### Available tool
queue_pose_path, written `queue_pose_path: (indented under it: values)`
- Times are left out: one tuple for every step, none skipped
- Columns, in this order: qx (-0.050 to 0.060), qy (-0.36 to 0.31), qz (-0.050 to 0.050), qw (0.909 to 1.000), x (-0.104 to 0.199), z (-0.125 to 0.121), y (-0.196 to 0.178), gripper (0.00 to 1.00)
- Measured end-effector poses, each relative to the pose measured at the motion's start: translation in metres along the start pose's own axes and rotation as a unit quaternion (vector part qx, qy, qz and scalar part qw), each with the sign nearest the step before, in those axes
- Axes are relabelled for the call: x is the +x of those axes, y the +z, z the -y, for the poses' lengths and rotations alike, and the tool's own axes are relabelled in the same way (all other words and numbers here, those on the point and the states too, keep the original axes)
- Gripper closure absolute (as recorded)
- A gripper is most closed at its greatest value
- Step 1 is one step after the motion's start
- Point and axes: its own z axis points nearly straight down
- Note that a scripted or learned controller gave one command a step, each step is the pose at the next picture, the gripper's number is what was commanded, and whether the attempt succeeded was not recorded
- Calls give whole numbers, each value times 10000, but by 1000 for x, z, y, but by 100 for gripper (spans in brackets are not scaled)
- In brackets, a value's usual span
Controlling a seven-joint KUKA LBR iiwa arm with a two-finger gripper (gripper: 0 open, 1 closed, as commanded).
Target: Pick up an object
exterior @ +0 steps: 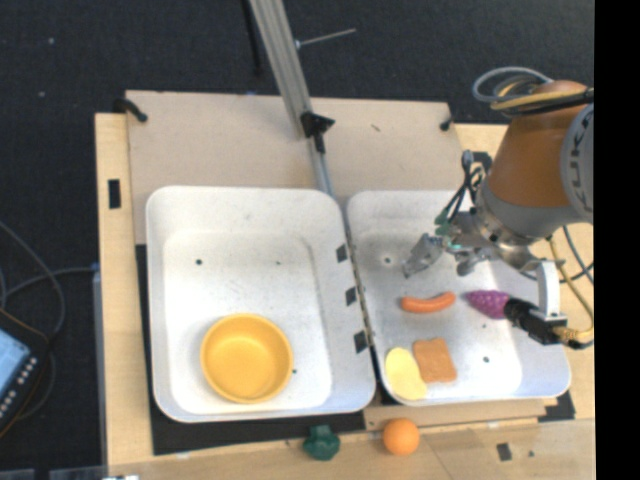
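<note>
The right bin (380, 218) holds an orange sausage-shaped piece (428, 303), a purple piece (488, 301), a brown toast-like square (435, 360) and a pale yellow oval (403, 373). A yellow bowl (246, 356) sits in the left bin (200, 218). My gripper (443, 258) hangs over the middle of the right bin, just above and behind the sausage piece. It is open, with nothing between its fingers.
An orange ball (400, 436) and a small green object (322, 443) lie on the bench in front of the bins. A slanted metal rail (290, 73) runs down to the gap between the bins. Cables hang off the arm at the right.
</note>
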Motion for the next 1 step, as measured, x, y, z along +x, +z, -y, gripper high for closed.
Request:
queue_pose_path:
  values:
    - [-4, 7, 1, 10000, 0, 0, 0, 0]
